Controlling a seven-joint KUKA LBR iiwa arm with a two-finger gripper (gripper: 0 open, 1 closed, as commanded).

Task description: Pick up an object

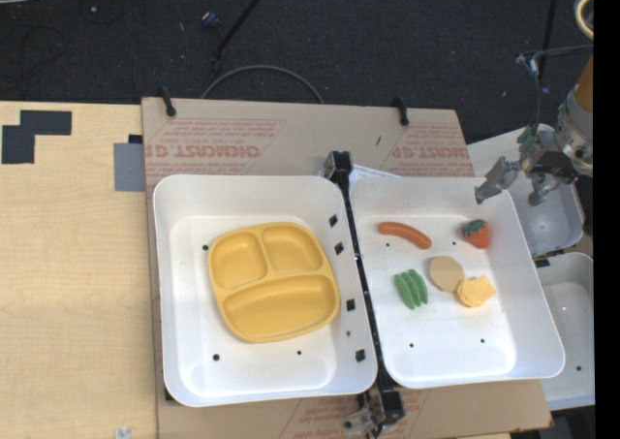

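Plainly, the tool (516,185) hangs open and empty over the right bin's (528,355) far rim, while the sausage (404,234) lies near mid-bin, likely light, stiff plastic and a bit slick, best pinched across its narrow middle.

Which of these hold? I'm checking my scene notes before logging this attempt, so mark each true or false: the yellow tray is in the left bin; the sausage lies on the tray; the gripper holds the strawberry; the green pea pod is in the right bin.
1. The yellow tray is in the left bin. True.
2. The sausage lies on the tray. False: it lies in the right bin.
3. The gripper holds the strawberry. False: the strawberry lies on the bin floor.
4. The green pea pod is in the right bin. True.
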